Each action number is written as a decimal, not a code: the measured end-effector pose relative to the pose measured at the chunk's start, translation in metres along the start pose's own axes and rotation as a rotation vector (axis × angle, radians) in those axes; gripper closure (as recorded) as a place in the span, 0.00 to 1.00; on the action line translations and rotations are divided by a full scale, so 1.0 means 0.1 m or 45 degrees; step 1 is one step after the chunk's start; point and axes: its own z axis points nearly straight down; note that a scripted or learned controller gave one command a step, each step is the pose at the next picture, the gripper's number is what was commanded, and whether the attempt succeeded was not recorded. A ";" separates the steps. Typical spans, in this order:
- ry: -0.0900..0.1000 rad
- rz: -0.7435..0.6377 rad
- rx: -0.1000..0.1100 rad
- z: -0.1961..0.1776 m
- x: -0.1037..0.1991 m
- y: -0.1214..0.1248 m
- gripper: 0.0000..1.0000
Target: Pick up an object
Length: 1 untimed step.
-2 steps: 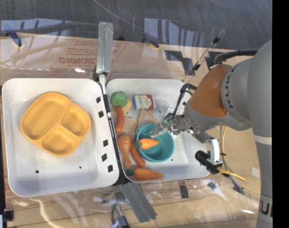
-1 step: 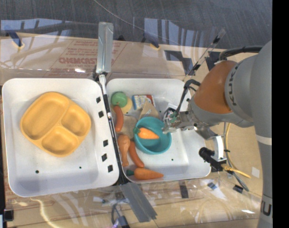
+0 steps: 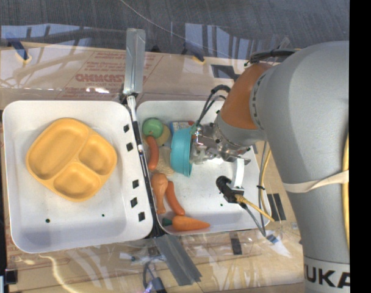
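Observation:
The right bin holds a teal cup lying on its side, a green apple, a reddish sausage-shaped piece and three orange carrot-like pieces along its left and front walls. My gripper is low in this bin, pressed against the right side of the teal cup. The wrist and the orange band hide the bin's back right part. Whether the cup sits inside the gripper is not visible.
A yellow three-part plate lies in the left bin. A small light-blue box sits behind the cup. A black cable clip and cable hang near the right bin's front right. The divider between the bins runs close to the food pile.

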 end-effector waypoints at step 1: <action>-0.002 0.002 0.003 0.02 -0.01 -0.01 0.00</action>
